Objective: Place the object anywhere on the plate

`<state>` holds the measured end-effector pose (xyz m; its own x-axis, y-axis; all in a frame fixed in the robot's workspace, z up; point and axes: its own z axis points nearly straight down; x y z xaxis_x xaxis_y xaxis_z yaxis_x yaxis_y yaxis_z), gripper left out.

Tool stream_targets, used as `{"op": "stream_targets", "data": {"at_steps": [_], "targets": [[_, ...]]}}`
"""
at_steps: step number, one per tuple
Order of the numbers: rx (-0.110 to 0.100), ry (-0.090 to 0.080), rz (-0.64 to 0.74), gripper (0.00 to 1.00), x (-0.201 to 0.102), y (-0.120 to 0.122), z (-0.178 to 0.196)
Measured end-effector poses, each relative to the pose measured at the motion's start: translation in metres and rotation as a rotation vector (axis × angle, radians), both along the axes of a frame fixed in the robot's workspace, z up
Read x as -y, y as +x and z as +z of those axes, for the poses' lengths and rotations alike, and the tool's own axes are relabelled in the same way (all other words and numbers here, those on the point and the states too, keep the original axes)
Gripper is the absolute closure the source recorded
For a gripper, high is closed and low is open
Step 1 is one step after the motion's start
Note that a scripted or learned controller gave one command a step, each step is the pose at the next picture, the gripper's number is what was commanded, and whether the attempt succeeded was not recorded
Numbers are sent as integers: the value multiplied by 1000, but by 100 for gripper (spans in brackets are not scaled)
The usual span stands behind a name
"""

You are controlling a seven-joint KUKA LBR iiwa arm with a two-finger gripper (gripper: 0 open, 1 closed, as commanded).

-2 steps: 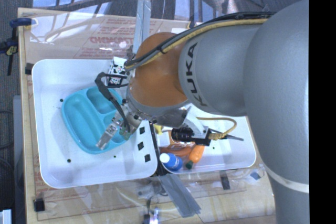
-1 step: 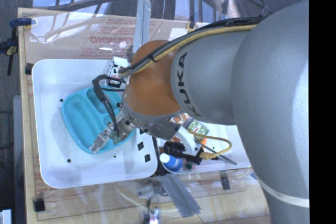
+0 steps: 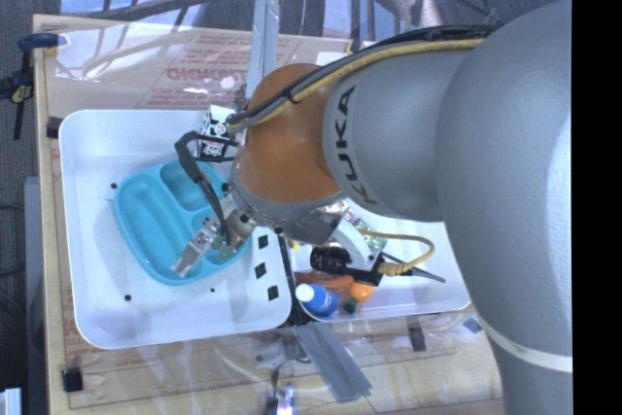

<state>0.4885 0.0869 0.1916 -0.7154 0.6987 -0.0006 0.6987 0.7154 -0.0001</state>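
1. Camera view: the grey arm [image 3: 437, 131] reaches in from the right. Its orange band [image 3: 282, 151] sits above the wrist, and the pincer [image 3: 197, 250] is low inside the left bin [image 3: 97, 306].
2. The blue plate [image 3: 146, 219], a tray divided into compartments, lies under the pincer and spreads away to its left. The pincer is over the plate's lower right part, close to the rim.
3. From this angle one cannot tell whether the pincer is apart or together, nor whether anything is in it.
4. To the pincer's right, across the wall between the bins, the right bin [image 3: 428, 301] holds a blue-capped item [image 3: 317, 300] and an orange item [image 3: 348, 288]. They lie just beside each other, near the pincer but clear of the plate. The view does not show which one is meant for the plate.
5. Beyond the pincer, towards the top of the view, the tabletop [image 3: 117, 73] lies under a clear sheet with red print. A blue clamp [image 3: 39, 41] grips its far left corner, well apart from the pincer.
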Motion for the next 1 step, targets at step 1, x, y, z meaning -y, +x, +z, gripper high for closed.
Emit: {"op": "stream_targets", "data": {"at_steps": [1], "targets": [[-1,0,-93,0,37,71,54]]}}
